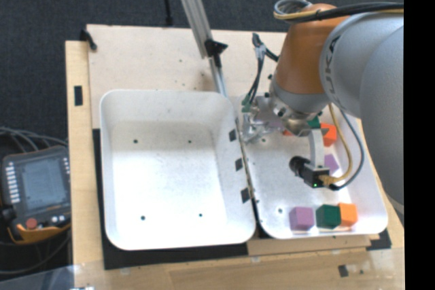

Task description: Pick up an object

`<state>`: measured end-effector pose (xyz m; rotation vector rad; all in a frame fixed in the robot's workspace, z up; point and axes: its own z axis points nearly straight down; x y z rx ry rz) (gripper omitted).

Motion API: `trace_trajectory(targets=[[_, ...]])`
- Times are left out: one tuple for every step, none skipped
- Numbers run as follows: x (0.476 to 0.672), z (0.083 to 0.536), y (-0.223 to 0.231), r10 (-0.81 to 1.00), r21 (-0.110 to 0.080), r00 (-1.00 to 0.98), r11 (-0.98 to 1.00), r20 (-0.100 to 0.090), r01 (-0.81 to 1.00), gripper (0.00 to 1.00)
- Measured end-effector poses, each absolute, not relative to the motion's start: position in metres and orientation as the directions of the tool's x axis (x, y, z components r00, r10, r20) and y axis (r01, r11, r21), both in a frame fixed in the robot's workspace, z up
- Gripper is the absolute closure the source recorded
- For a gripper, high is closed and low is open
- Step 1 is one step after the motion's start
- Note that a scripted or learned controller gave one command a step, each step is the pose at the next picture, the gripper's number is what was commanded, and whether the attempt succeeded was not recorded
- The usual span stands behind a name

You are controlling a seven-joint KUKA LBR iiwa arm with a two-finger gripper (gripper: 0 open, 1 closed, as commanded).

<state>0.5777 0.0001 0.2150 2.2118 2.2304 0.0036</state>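
Observation:
My gripper (253, 127) hangs low over the upper left part of the right bin (272, 180), close to the wall shared with the left bin. The grey arm with its orange band (306, 58) covers the bin's upper half. Along the bin's front edge a purple block (301, 217), a green block (328, 216) and an orange block (348, 213) sit in a row. Beside the wrist, another orange block (329, 134) and a small purple block (331, 163) peek out. Nothing is visibly held.
The left bin (115, 146) lies beside the right one. A metal pole (194, 3) slants up from the bins' back edge. A black cable plug (306, 170) hangs from the wrist over the right bin. A teach pendant (37, 187) lies off the bench at left.

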Motion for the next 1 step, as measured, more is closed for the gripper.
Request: trace_trajectory(targets=[[0.5885,0.2134,0.0527,1.0,0.002,-0.008,0.008,0.002,1.0,1.0]])
